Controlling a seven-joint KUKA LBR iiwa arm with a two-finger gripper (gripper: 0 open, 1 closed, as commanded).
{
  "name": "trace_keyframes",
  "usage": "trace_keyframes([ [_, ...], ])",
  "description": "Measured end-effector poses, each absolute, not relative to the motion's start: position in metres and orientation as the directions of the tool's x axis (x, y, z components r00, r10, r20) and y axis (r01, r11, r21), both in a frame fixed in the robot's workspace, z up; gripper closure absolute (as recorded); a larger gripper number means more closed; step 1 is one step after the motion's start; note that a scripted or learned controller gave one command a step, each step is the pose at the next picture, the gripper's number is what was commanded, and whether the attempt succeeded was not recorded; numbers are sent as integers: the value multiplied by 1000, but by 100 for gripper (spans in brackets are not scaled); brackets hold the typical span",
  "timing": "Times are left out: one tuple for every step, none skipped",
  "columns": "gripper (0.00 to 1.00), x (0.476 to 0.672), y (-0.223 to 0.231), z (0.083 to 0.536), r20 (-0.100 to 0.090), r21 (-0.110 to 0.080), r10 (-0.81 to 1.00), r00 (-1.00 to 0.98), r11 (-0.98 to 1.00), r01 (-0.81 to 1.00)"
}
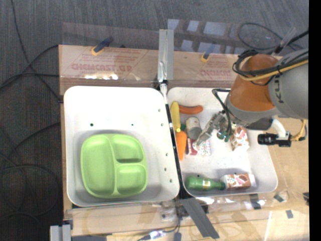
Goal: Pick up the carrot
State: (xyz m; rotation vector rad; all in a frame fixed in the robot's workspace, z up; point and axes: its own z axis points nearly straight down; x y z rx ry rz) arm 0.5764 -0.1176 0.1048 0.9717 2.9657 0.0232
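Green bottle (205,184) lies along right bin (261,185) front wall; carrot (180,144) against left wall; gripper (213,129) beside it, fingers spread, empty.

the arm (293,92) at the right of the frame is grey, with an orange band (253,84) and black cables (261,34).

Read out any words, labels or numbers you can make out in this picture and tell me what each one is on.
"CHEMCAST GP", red print on the brown paper-faced sheet behind the left bin; the last letters are faint.
Red print on the matching brown sheet behind the right bin: partly hidden and too blurred to read.
Small red and white carton: print too small to read.
Green bottle: label too small to read.
Red and white packets: print blurred.
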Motion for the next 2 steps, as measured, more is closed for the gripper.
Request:
trace_keyframes([
  [100, 519, -96, 96, -31, 24, 703, -711, 711, 702],
  [100, 501, -98, 95, -20, 35, 886, -464, 464, 885],
])
